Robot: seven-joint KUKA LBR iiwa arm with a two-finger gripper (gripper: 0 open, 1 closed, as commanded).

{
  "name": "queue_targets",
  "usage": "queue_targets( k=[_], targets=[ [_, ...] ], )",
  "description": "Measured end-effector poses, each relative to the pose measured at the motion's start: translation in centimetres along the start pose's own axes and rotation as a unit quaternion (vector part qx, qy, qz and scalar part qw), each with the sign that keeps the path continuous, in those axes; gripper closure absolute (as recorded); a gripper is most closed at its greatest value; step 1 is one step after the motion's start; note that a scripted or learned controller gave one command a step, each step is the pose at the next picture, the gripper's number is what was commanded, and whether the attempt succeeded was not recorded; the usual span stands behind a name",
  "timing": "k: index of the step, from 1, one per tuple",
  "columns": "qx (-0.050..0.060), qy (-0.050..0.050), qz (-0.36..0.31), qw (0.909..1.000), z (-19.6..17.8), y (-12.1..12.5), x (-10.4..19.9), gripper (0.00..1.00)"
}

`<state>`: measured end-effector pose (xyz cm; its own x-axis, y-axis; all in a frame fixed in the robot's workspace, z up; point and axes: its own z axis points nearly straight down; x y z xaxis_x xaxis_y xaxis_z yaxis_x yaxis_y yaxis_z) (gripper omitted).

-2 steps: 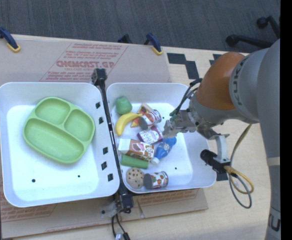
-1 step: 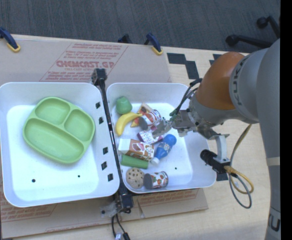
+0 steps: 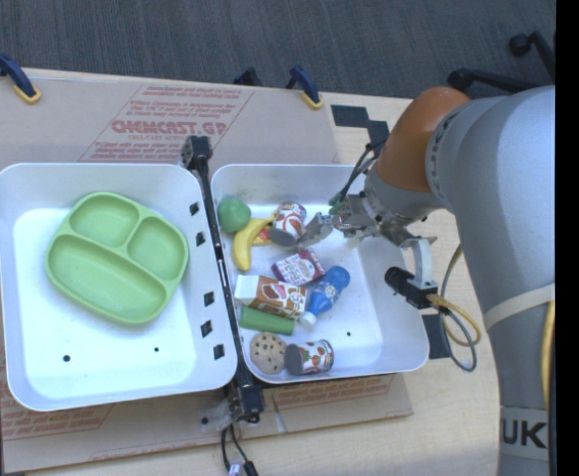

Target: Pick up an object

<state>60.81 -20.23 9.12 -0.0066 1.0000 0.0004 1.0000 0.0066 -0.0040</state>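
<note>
The right bin (image 3: 394, 335) holds a heap of small items. A green ball (image 3: 234, 213) and a yellow banana (image 3: 247, 243) lie at its far left. Beside them is a brown and white can (image 3: 288, 221). Below these lie a purple snack packet (image 3: 297, 267), a blue bottle (image 3: 328, 288), an orange carton (image 3: 271, 294), a green cylinder (image 3: 266, 320), a cookie (image 3: 267, 348) and a second can (image 3: 311, 357). My gripper (image 3: 321, 227) hangs low in the bin's far half, just right of the brown and white can and above the blue bottle.
The left bin (image 3: 22, 365) carries a green divided plate (image 3: 117, 256). A black divider with clamps (image 3: 210, 256) runs between the bins. Cardboard (image 3: 171, 117) lies behind them. The grey arm (image 3: 498, 196) covers the right bin's right side, with a cable (image 3: 458, 320) hanging there.
</note>
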Motion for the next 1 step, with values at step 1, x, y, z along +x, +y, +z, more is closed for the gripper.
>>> queue_targets(
  k=[1],
  targets=[
    [0.000,0.000,-0.001,1.0000,-0.05,1.52,6.99,0.00]
  ],
)
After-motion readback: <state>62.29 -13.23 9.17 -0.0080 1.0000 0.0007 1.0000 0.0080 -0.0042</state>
